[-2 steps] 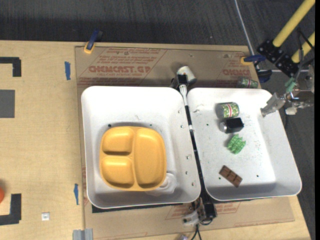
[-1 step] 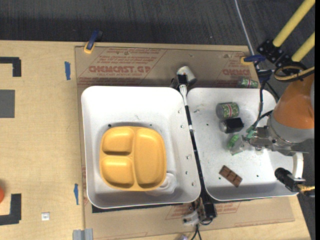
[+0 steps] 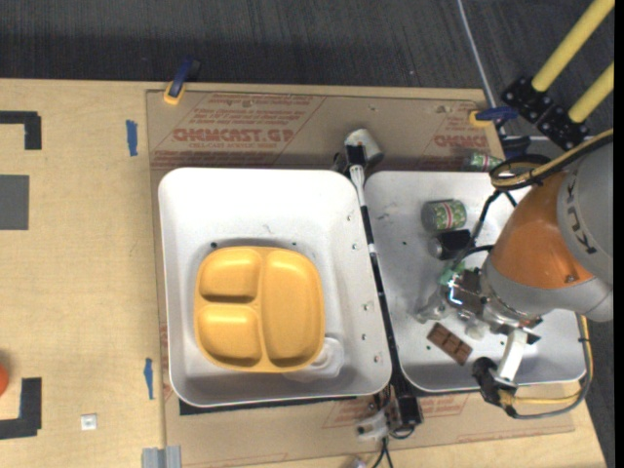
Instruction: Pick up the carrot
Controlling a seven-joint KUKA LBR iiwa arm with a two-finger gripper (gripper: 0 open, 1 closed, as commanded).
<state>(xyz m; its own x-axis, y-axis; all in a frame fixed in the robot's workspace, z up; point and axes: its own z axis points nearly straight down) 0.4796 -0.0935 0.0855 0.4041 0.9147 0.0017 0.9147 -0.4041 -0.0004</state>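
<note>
Hanging above the right bin (image 3: 400, 203), the claw (image 3: 456, 295) neighbours a brown bar (image 3: 449, 342).

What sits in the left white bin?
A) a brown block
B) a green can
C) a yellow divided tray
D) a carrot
C: the yellow tray with three compartments lies in the left bin; the green can and brown block are in the right bin.
</note>
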